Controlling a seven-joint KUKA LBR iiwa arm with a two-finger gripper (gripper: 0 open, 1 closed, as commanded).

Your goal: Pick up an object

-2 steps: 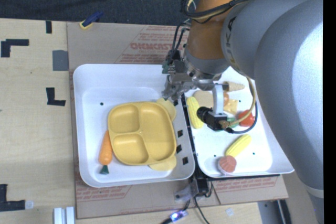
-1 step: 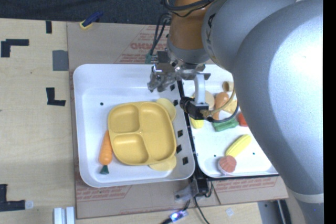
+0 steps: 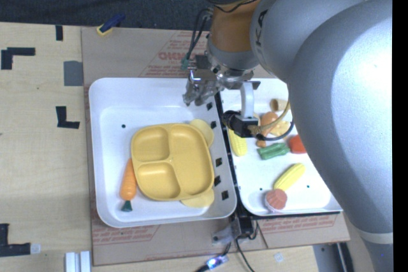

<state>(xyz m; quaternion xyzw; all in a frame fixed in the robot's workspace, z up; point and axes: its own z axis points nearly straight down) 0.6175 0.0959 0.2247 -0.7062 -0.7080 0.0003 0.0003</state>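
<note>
The hand (image 3: 203, 91) hangs above the yellow sectioned plastic plate (image 3: 172, 160), near its far edge; its finger opening cannot be told.

A bulky smooth grey arm (image 3: 331, 73) with an orange band (image 3: 239, 3), black cables looped across it.

One fixed camera, high above the bench (image 3: 38, 137)

It looked down at a slant on both white bins, the left bin (image 3: 105, 137) and right bin (image 3: 319, 204) (side by side), fairly near, while the grey arm (image 3: 331, 73) loomed in from the right.
</note>
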